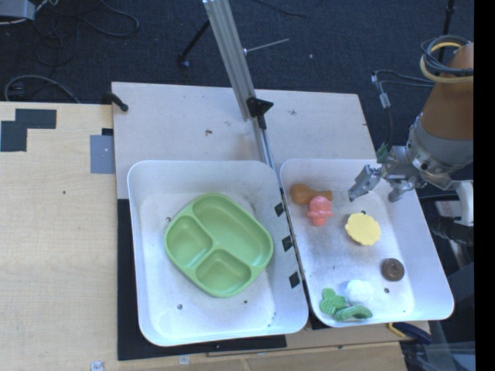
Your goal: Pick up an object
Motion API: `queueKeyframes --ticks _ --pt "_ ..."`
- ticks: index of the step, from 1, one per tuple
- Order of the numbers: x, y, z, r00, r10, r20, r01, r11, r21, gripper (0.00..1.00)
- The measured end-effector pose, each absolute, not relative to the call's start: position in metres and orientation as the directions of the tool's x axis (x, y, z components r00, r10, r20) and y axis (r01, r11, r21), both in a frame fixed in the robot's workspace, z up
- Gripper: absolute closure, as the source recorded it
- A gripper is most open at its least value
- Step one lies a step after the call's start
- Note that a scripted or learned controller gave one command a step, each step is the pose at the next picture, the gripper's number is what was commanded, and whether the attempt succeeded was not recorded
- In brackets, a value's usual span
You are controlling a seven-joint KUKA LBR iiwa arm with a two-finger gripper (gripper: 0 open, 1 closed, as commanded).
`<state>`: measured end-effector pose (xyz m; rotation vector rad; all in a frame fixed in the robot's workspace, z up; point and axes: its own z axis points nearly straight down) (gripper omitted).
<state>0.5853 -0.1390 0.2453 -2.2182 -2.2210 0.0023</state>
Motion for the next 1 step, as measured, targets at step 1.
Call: queueKeyframes --ticks 1 --pt "0.5852 -0.1394 0.2453 0.000 1.000 0.001 1.000 0.000 -0.003 0.00"
